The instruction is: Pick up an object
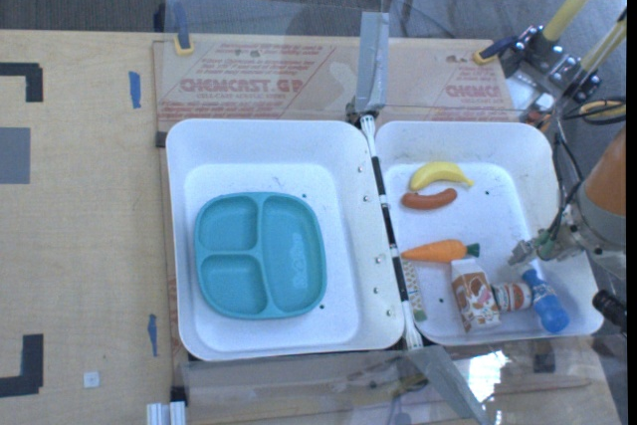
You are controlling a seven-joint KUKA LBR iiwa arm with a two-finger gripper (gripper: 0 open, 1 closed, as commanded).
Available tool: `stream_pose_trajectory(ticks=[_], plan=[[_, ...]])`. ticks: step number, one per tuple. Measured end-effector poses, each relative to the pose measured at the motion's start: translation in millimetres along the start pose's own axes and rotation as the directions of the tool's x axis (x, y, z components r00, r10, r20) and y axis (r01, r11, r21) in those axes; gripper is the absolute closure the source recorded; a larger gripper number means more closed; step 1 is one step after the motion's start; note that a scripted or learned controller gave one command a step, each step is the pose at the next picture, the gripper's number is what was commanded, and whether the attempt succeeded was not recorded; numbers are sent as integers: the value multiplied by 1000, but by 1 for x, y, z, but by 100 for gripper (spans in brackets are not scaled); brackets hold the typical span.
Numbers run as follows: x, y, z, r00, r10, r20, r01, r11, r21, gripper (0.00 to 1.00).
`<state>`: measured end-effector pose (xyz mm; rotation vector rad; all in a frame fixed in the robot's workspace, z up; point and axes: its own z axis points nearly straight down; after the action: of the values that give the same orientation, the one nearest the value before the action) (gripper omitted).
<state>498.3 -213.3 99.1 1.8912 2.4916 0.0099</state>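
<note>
The right bin (528, 154) holds a yellow banana (440, 175), a brown sausage (429, 199) just below it, an orange carrot (438, 252) with a green top, a small brown and white carton (474, 297) and a little bottle (520, 296) lying on its side with a blue end. My gripper (540, 247) reaches in over this bin's right edge. It hovers just above the bottle and to the right of the carrot. Nothing shows in its grasp.
The left bin (189, 154) holds a teal divided plate (261, 254). A metal divider (383, 214) runs between the bins. Cardboard and clear plastic sheets stand behind them. Cables and yellow rods crowd the upper right.
</note>
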Motion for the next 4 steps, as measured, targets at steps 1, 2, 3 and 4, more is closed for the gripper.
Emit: stream_pose_trajectory(ticks=[1,2,3,4], plan=[[41,63,-80,1000,-13,-6,13,1000,11,100],[41,63,-80,1000,-13,-6,13,1000,11,0],[89,32,11,999,-36,-4,36,999,5,0],[87,33,-1,1000,-32,0,32,999,-2,100]])
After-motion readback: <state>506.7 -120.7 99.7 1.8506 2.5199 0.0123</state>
